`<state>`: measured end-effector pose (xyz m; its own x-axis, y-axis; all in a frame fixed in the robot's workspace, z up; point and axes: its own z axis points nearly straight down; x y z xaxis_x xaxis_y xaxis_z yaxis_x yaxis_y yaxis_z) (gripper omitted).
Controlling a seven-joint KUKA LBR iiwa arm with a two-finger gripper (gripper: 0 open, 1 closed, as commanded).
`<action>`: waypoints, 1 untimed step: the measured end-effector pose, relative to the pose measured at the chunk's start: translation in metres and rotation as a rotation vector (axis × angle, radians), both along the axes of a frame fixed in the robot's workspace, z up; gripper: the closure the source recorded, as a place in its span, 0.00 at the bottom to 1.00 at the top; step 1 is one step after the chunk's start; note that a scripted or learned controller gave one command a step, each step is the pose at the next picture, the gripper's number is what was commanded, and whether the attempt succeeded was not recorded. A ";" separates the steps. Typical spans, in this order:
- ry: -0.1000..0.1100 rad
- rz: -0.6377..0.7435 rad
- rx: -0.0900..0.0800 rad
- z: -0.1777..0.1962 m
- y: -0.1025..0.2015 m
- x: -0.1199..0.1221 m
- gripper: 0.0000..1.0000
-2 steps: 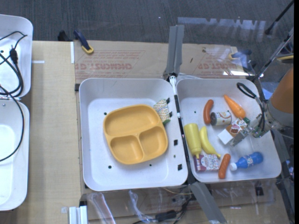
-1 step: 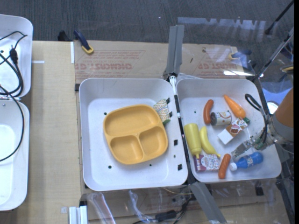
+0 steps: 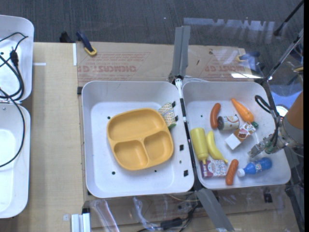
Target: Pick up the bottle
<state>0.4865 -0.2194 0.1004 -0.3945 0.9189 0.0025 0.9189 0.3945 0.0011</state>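
Nearest the lens, a yellow divided tray (image 3: 140, 138) fills the left bin (image 3: 91, 144); in the right bin (image 3: 285, 175), a yellow bottle (image 3: 199, 143) lies flat beside a banana (image 3: 214, 146), sausages and cartons. At far right the gripper (image 3: 260, 148) hangs above a blue bottle (image 3: 256, 167), holding nothing visible, its opening unclear. Likely light, rigid and slick plastic, either bottle is best pinched mid-body

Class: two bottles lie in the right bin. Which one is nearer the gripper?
The blue bottle, lying just below the gripper by the bin's right wall. The yellow bottle lies at the bin's left side, far from it.
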 end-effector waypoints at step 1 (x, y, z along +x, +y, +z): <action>0.000 0.000 0.000 0.000 0.000 0.000 0.00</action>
